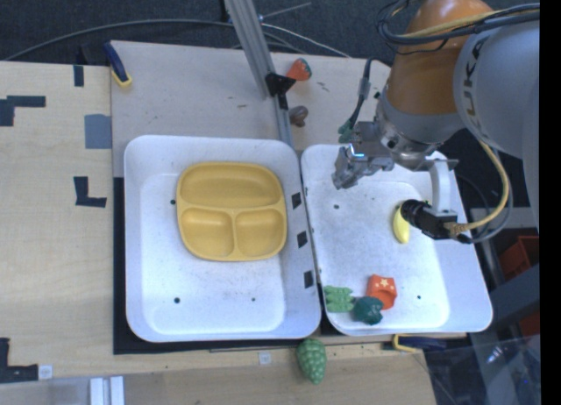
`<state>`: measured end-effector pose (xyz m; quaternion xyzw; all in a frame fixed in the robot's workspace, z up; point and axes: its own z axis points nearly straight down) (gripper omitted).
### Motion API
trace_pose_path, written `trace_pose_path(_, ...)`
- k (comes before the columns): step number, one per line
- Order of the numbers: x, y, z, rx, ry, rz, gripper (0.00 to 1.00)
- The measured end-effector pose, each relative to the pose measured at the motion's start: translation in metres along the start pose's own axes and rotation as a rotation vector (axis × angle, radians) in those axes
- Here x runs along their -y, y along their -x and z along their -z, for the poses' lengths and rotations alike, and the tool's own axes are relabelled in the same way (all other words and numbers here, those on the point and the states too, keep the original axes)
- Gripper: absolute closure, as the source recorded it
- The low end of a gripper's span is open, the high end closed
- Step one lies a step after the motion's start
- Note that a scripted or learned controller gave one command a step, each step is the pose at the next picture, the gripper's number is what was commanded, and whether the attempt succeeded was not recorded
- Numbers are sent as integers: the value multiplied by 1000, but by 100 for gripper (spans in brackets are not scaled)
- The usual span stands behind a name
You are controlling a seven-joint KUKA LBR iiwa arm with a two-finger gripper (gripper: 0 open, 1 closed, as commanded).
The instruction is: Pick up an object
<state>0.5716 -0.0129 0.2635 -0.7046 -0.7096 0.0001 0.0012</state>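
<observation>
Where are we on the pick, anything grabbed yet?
Done: the arm is over the right bin, gripper at its far left corner. In hand: nothing shows at the gripper. The yellow piece, orange toy, dark green toy and light green piece all lie on the bin floor, away from it. Left: choose one, descend, close, lift. The yellow tray sits in the left bin.

The only lettering is part of a dark brand mark, seemingly "UK", on the grey robot arm [500,79] at the right edge, cut off and barely readable
</observation>
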Motion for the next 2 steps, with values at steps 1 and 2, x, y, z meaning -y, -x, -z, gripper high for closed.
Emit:
trace_pose_path(1,-6,-45,-6,1,0,-1,100)
trace_pose_path(2,-9,-108,-22,1,-2,1,100)
